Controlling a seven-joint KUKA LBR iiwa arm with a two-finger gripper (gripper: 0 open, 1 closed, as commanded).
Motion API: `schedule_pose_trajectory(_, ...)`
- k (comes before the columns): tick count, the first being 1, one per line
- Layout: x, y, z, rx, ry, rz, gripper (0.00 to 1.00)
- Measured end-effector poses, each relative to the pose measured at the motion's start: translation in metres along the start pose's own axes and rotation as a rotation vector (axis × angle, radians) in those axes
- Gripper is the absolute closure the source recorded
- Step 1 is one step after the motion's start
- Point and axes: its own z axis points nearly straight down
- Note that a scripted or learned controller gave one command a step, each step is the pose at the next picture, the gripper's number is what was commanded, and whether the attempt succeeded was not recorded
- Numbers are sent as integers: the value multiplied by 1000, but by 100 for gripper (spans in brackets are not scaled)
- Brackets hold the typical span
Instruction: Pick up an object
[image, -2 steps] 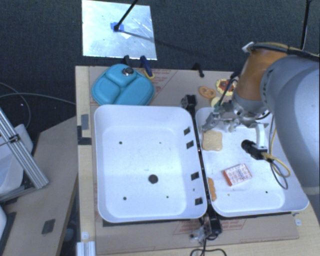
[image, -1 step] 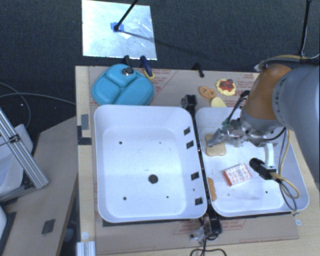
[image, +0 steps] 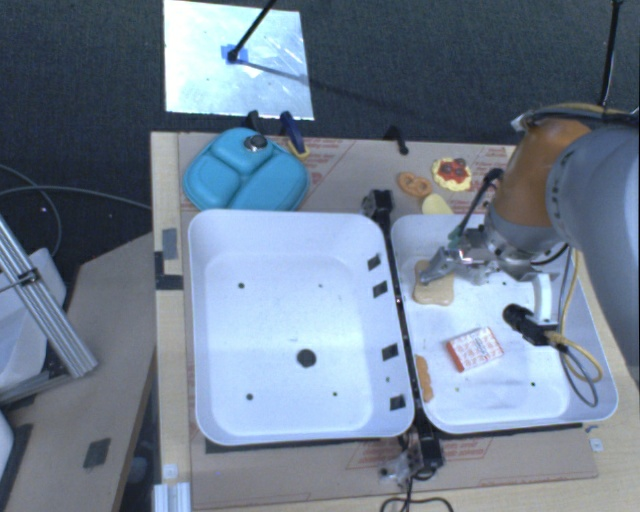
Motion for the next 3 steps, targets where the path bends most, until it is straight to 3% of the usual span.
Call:
schedule_pose_trajectory(1, -1, 3, -12, -9, -1, -1, 100)
schedule_pose_trajectory(2, 70, -43, -96, 10, -2, -1, 100)
schedule_pose_trajectory(3, 68, -41, -96, 5, -3, 1, 0)
